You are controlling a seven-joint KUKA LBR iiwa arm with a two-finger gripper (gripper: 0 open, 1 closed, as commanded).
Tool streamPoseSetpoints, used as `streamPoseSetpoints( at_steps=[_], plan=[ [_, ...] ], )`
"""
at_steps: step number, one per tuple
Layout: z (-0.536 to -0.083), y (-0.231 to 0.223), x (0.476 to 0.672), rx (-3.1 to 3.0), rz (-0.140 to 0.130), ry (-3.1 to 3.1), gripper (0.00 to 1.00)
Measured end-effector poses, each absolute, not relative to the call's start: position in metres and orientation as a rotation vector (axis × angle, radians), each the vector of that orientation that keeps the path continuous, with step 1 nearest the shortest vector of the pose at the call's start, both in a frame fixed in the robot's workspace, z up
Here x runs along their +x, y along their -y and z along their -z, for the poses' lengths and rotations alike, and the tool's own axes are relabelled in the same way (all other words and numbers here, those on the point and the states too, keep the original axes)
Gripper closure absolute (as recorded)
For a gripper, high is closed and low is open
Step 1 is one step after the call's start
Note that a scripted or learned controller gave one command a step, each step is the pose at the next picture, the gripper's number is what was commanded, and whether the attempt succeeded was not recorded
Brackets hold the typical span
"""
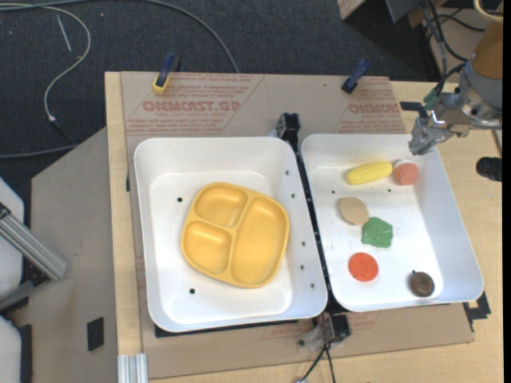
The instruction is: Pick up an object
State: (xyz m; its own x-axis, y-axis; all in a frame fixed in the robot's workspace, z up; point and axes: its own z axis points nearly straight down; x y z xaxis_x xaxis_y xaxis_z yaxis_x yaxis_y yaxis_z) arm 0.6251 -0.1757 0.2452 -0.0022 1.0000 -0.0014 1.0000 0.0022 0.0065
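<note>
Dark carpet with loose cables surrounds the counter [72,214], which carries two white bins. Left bin [152,174] holds a yellow divided plate [235,234]. Right bin [455,230] holds a toy corn cob [369,172], a pinkish round piece [406,173], a tan piece [353,211], a green piece [377,233], a red-orange disc [363,267] and a small brown piece [421,283]. These look like light, stiff plastic play food, probably smooth; the corn seems best taken across its narrow middle. Gripper [421,144] hangs over the bin's far right corner, just above the pinkish piece; whether it is spread or closed I cannot tell, and nothing is visibly held.
</note>
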Motion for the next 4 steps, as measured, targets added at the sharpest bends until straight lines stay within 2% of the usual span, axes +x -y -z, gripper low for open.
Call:
streamPoseSetpoints(
  at_steps=[3, 4],
  plan=[
    [-0.214, 0.006, 0.608, 2.217, 0.000, -2.232, 1.00],
    [-0.227, -0.049, 0.597, 2.217, -0.001, -2.228, 1.00]
  ],
)
